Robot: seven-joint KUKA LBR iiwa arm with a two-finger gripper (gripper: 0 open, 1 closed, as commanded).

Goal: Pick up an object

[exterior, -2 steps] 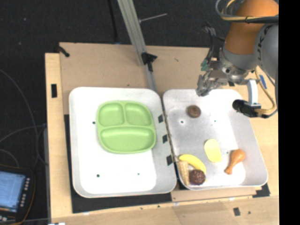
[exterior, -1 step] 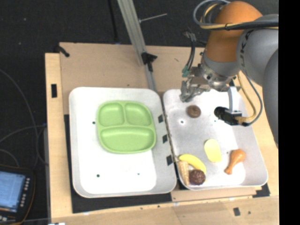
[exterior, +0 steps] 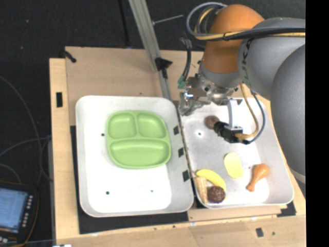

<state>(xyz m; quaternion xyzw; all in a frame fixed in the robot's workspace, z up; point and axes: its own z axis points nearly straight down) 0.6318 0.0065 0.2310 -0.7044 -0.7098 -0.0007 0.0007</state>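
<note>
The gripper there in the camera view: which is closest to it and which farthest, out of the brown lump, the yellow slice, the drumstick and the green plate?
From the gripper:
1. Brown lump, just right of it.
2. Yellow slice, lower in the right bin, and green plate, in the left bin: too close to call.
3. Drumstick, lower right.

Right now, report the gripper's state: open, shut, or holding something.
Gripper: cannot be told. It sits low at the far-left corner of the right bin, apart from the toy food nearer the front.
</note>
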